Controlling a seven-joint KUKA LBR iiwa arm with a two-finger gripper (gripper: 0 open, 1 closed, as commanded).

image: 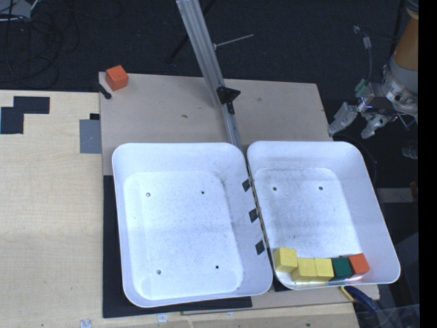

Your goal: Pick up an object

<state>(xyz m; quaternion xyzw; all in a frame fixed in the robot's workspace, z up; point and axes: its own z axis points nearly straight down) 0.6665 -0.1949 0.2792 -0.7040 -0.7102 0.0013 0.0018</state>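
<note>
Several small blocks lie in a row along the near edge of the right bin [341, 162]: a yellow block [286, 259], another yellow block [315, 269], a green block [341, 268] and an orange-red block [359, 263]. My gripper [358, 121] hangs past the far right corner of that bin, above the dark floor, well away from the blocks. Its two fingers are spread apart with nothing between them. The arm's orange band [407, 43] shows at the top right.
The left bin [136, 157] sits beside the right one. An orange cube [117, 77] rests on the bench's far left corner. A slanted aluminium rail [205, 53] rises behind the bins. Black clips [250, 200] mark the seam between the bins.
</note>
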